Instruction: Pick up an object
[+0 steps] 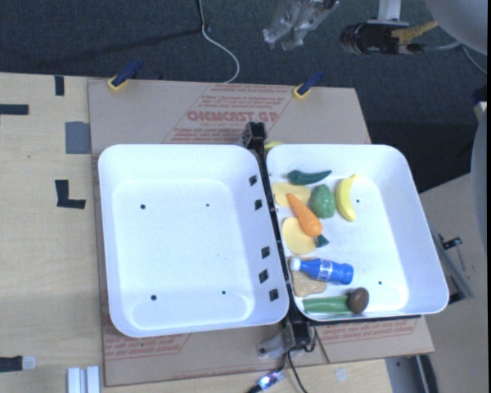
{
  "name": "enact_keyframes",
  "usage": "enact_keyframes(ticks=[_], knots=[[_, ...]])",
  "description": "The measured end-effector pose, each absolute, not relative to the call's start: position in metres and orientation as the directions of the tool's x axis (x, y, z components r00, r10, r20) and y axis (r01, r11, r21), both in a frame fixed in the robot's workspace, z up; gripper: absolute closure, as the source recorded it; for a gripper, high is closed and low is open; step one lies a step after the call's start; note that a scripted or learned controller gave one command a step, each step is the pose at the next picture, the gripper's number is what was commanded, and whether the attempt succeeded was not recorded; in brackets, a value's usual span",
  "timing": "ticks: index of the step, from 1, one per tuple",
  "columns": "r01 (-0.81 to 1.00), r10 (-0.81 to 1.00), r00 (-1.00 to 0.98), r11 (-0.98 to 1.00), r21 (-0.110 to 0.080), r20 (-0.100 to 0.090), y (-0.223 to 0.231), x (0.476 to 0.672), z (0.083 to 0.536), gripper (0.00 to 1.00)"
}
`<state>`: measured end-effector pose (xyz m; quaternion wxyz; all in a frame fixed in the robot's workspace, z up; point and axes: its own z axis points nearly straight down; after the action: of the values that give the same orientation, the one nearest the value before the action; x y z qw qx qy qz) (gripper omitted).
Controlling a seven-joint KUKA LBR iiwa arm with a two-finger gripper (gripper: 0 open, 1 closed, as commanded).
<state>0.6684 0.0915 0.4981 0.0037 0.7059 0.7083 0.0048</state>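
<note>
Status: pick not started, as far as the frame shows. Gripper (293, 29) hangs high at the far edge of the view, over the dark floor beyond the bench, well apart from both bins. It looks blurred; nothing seen between the fingers, and whether they are spread or closed I cannot tell.

Objs all in the right bin (393, 228), bunched along its left side near the divider. Far to near:
- green pepper (309, 175), dark, curved
- yellow banana (346, 197), to the right of the rest
- green round veg (322, 201)
- orange carrot (304, 214), lying diagonal, touching the green veg
- pale yellow flat piece (296, 236) under the carrot tip
- blue bottle (326, 270) w/ white cap, on its side
- tan piece (308, 286) just nearside of the bottle
- green cucumber-like item (327, 304) w/ a brown round obj (358, 300) touching its right end

Left bin (176, 236): bare white floor, a few black dots.

Left to do (judgement): descend into the right bin, close on one obj, lift. Banana is the least crowded candidate; the carrot cluster is tight.

Writing: red print on the cardboard sheet (221, 113) under the bins, reads approx "CHEMCAST GP"; smaller lines too small to read. No legible label on the bottle
</note>
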Motion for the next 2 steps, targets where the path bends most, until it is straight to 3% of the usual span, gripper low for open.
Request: enact_keyframes(ticks=[1,2], knots=[[1.000,1.000,-0.005,0.005,0.005,0.002,0.112,0.628,0.539,1.00],[1.000,1.000,0.004,-0.004,-0.019,-0.004,0.060,0.609,0.350,1.00]])
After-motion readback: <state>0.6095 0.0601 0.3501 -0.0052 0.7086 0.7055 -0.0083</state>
